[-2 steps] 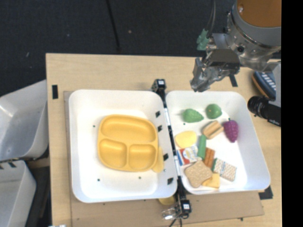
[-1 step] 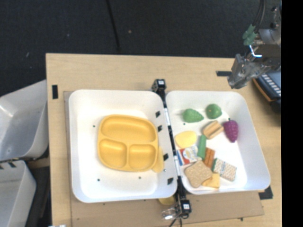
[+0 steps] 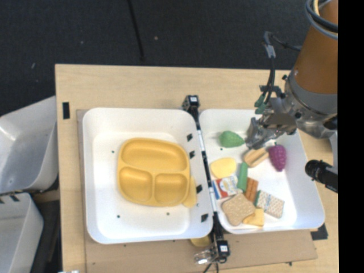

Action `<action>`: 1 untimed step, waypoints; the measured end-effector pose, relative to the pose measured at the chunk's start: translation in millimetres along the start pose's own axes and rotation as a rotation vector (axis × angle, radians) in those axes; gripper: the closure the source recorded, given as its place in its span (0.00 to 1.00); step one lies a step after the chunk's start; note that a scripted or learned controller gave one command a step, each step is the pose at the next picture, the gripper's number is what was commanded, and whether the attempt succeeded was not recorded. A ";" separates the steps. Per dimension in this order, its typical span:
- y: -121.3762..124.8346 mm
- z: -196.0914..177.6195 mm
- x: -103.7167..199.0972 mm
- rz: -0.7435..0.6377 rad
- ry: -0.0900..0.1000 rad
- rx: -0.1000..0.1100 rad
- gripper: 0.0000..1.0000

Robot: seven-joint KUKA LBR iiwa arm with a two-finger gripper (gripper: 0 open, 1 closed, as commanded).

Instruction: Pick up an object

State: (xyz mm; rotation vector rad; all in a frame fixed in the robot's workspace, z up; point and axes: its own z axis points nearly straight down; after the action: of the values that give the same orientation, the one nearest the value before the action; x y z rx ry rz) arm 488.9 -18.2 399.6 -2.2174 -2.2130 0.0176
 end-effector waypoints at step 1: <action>-1.5 -161.1 90.2 -0.014 0.005 -0.034 1.00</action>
State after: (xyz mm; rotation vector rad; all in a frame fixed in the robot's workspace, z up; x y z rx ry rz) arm 489.9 72.2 560.5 -2.2161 -2.2424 -0.0261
